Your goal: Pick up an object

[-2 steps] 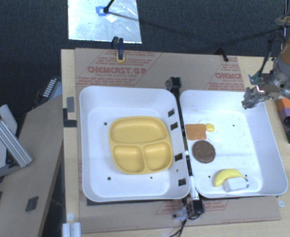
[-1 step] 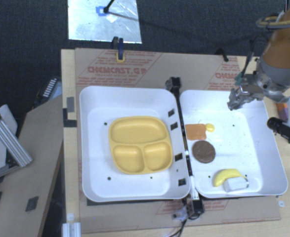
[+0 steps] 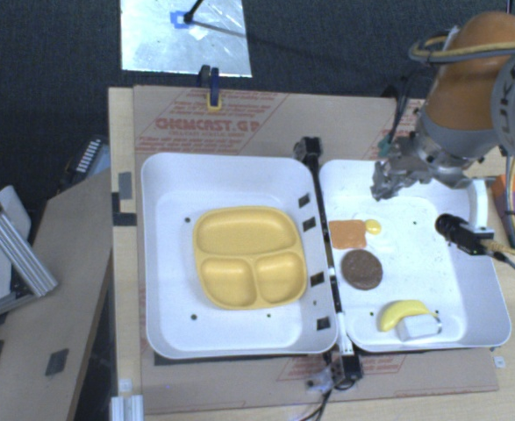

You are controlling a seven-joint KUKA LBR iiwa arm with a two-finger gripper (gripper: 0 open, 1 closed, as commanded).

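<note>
**Q:** What lies nearest the camera?

**A:** In the near part of the right bin (image 3: 489, 318), a yellow banana (image 3: 401, 310) lies on its side. A white block (image 3: 418, 326) touches its near edge. Both rest on the bin floor, close to the front wall.

**Q:** And further in?

**A:** A brown disc (image 3: 361, 269) lies flat near the wall between the two bins. Just beyond it is an orange square (image 3: 347, 233), with a small yellow piece (image 3: 373, 227) touching or almost touching its right edge. These five loose things are the candidates for picking, and all of them sit on the floor of the right bin.

**Q:** What is in the left bin (image 3: 165, 178)?

**A:** A yellow tray (image 3: 244, 257) with three compartments lies flat near the middle.

**Q:** Where is the gripper (image 3: 384, 191)?

**A:** It is over the far part of the right bin, beyond the orange square and apart from it, and it points downward. Nothing is seen in its grasp. At this slant, whether it is open or closed cannot be told. The arm (image 3: 476, 68), grey with an orange band, enters from the right.

**Q:** And beyond the bins?

**A:** Both bins stand on a cardboard sheet (image 3: 239, 117) with red print, laid on the table (image 3: 73, 235). A yellow clamp (image 3: 213, 95) grips the far edge of the cardboard, and behind it lies a silvery panel (image 3: 185, 24).
</note>
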